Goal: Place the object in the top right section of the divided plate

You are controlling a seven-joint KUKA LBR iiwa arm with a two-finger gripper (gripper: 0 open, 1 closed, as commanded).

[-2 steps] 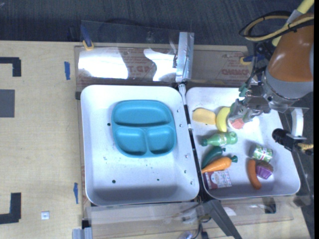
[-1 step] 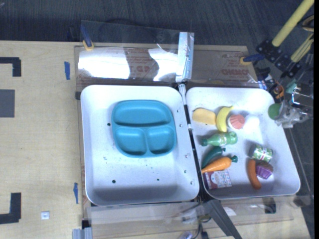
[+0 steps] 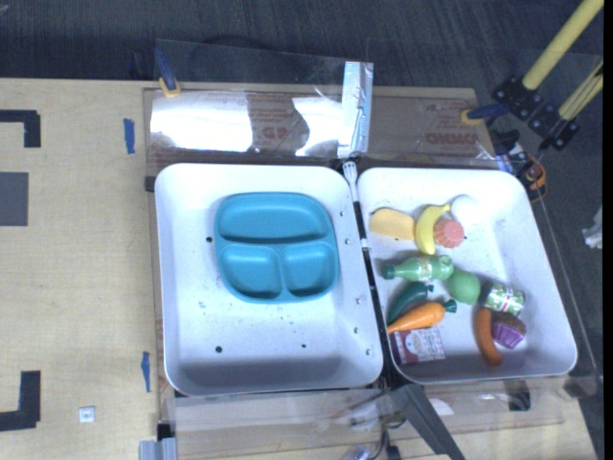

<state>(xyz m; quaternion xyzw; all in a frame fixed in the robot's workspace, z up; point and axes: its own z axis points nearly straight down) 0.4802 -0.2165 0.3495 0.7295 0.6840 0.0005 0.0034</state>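
A blue divided plate [image 3: 276, 244] lies in the left white bin [image 3: 192, 343], with one wide section at its far side and two smaller sections at its near side; all three hold nothing. The right white bin [image 3: 546, 257] holds several toy foods: a yellow lemon-like piece [image 3: 391, 223], a banana [image 3: 428, 226], a pink strawberry [image 3: 448, 232], a white egg [image 3: 464, 206], a green bottle [image 3: 421, 269], a green ball [image 3: 465, 287], a small can [image 3: 505, 300], a carrot [image 3: 419, 317], a sausage [image 3: 486, 336] and a packet [image 3: 420, 345].
A clear plastic panel [image 3: 259, 113] stands behind the left bin. A yellow and black stand [image 3: 556, 65] slants in at the top right corner. Bare wooden bench [image 3: 77, 257] stretches to the left of the bins.
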